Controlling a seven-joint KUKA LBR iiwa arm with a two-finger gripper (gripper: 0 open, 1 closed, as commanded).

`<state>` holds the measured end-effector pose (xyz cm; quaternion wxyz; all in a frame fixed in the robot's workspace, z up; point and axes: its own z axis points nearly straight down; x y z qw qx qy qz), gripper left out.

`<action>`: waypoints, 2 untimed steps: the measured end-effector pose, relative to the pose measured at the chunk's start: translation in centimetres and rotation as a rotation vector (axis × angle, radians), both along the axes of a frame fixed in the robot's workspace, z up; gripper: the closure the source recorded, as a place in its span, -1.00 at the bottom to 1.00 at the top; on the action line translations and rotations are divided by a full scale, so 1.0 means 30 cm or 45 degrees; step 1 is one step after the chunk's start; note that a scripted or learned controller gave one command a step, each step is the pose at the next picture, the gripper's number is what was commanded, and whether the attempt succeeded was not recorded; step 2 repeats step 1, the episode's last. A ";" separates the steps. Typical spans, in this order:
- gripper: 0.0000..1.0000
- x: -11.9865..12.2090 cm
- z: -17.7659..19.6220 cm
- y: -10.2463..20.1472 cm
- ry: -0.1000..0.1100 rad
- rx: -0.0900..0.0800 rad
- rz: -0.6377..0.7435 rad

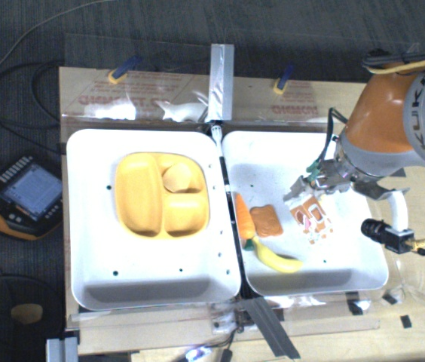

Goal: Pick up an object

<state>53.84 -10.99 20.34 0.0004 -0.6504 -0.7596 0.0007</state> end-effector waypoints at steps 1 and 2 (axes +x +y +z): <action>1.00 0.044 0.082 0.162 0.003 -0.001 -0.301; 1.00 0.044 0.082 0.162 0.003 -0.001 -0.301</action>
